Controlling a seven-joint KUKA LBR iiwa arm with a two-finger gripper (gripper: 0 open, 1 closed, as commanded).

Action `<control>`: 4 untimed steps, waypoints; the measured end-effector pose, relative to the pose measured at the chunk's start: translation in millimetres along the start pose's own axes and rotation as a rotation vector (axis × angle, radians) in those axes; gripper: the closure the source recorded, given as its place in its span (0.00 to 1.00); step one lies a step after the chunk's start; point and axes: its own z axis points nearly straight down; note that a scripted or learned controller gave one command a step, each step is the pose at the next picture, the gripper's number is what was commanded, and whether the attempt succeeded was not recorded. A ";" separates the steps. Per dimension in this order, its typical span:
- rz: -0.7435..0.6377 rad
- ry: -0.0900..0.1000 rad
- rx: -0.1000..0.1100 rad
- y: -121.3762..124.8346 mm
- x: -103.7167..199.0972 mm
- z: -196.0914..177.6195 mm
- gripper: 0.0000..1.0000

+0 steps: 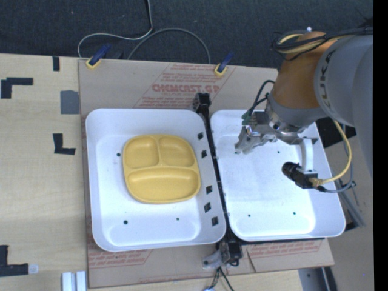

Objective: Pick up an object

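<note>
A yellow divided plate (161,167) with three compartments lies flat in the middle of the left bin (96,180). My gripper (244,145) hangs over the upper left part of the right bin (273,220), pointing down toward the bin floor. It is well to the right of the plate, across the divider between the bins. I see no object under it or in it. The grey arm with its orange band (300,80) reaches in from the upper right.
A black strip with clips (209,162) runs between the two bins. A black connector with a yellow cable (301,176) hangs from the wrist over the right bin. Both bins sit on a cardboard sheet (176,83) clamped at the back.
</note>
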 end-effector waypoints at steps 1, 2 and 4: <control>-0.015 0.006 0.004 -14.6 80.6 14.1 1.00; -0.004 0.001 -0.003 3.2 14.9 -28.1 1.00; -0.003 0.001 -0.003 12.0 10.6 -34.9 1.00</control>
